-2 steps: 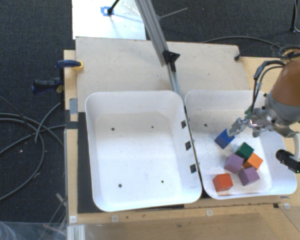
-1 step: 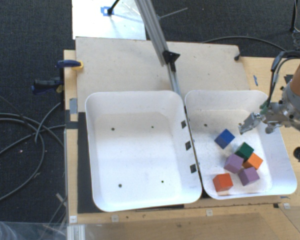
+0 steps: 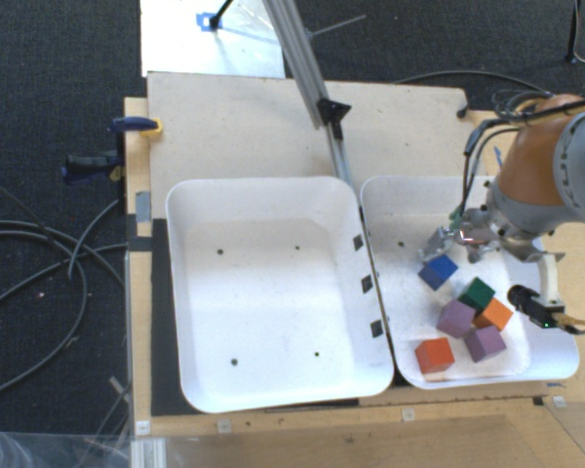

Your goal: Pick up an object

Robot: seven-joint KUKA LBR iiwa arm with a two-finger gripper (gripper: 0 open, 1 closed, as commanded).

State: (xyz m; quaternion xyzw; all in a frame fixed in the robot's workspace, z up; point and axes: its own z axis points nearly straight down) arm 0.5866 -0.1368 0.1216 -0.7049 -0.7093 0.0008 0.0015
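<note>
Dark carpet with loose cables surrounds a pale surface [image 3: 273, 125] that carries two white bins. Nothing lies in the left bin [image 3: 263, 198]. The right bin [image 3: 400, 203] holds all the blocks, gathered toward its near right corner: a blue block [image 3: 438, 272], a green block [image 3: 479, 292], an orange block [image 3: 495, 314], two purple blocks [image 3: 456, 318] [image 3: 486, 342] and a red block [image 3: 434, 355].

The arm [image 3: 551, 169] reaches in from the right, and its tool [image 3: 455, 238] hangs just above and beside the blue block, at the block's far edge. Whether the tool is wide or narrow cannot be told at this slant; no block shows between its tips, so nothing counts as held.

The blue block looks the likely target. It lies turned at an angle and apart from the rest, which helps. The risk is alignment: the tool seems set over the block's far corner rather than its middle, so a descent could land a tip on top of the block, or push it aside toward the green and purple blocks. A pinch across corners might also let it twist out on the lift.
</note>
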